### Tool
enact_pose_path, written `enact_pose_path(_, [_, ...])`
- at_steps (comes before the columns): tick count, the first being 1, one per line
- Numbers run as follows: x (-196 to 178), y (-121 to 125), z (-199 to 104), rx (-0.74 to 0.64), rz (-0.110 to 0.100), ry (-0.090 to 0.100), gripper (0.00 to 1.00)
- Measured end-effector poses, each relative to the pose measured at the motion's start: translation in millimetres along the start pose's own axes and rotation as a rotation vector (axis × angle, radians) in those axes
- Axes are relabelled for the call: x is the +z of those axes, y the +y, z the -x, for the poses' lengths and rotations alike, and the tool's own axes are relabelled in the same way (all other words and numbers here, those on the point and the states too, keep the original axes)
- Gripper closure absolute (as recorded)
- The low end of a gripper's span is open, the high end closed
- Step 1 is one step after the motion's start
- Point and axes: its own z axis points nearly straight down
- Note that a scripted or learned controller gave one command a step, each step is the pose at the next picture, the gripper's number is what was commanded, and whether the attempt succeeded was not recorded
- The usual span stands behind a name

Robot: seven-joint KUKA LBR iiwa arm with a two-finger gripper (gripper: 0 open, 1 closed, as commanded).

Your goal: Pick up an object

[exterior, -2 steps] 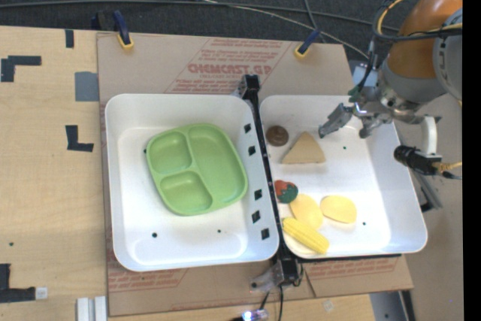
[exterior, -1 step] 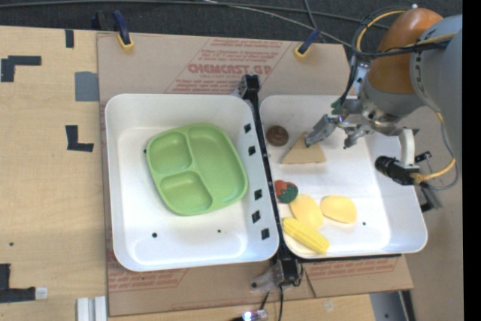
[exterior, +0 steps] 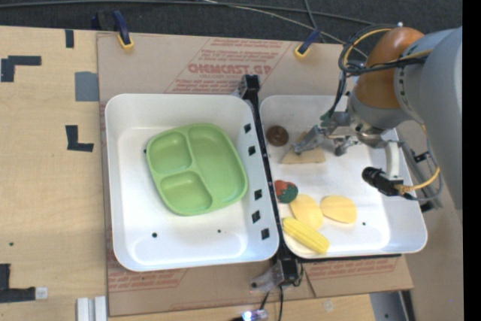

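Note:
In the right bin (exterior: pixel 391 233), my gripper (exterior: pixel 325 143) hangs low over the upper middle with its fingers spread open. One fingertip (exterior: pixel 308 140) sits just above a tan wedge-shaped piece (exterior: pixel 304 156) lying on the bin floor. Nothing is held between the fingers. A small brown round object (exterior: pixel 278 134) lies to the left of the gripper by the bin's divider. Nearer the front are a red and green piece (exterior: pixel 285 191), two yellow pieces (exterior: pixel 307 210) (exterior: pixel 338 208) and a yellow corn cob (exterior: pixel 306 237).
The left bin (exterior: pixel 128 237) holds a green divided plate (exterior: pixel 197 168). Black clips line the divider (exterior: pixel 255 162) between the bins. The arm's orange band (exterior: pixel 379 64) and cables lie over the right bin's far right side. Two clamps hold the cardboard at the back.

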Motion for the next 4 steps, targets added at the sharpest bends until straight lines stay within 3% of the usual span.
enact_pose_path(1, [-16, 4, -1, -0.003, 0.013, -0.001, 1.0])
enact_pose_path(2, [-59, 5, -2, -0.001, 0.0, 0.001, 1.0])
enact_pose_path(4, [-176, 18, 9, -0.001, 0.003, -0.001, 1.0])
